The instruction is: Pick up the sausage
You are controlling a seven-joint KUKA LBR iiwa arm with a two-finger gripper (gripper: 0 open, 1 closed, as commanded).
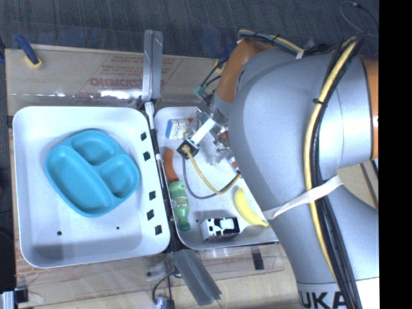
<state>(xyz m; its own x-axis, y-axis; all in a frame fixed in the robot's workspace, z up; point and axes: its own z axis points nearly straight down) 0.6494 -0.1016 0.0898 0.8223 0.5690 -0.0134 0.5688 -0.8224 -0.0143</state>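
Note:
The sausage (169, 165), a short orange-brown link, lies along the left wall of the right bin (193, 240). My gripper (205, 136) hangs over the upper part of that bin, a little up and to the right of the sausage, and looks apart from it. The big grey arm covers most of the bin's right side.
Just below the sausage lies a green bottle (179, 205). A yellow banana (248, 210) and a black-and-white box (221, 227) sit near the front, a small blue-and-white packet (174, 129) at the back left. The left bin (38, 237) holds a blue divided plate (92, 171).

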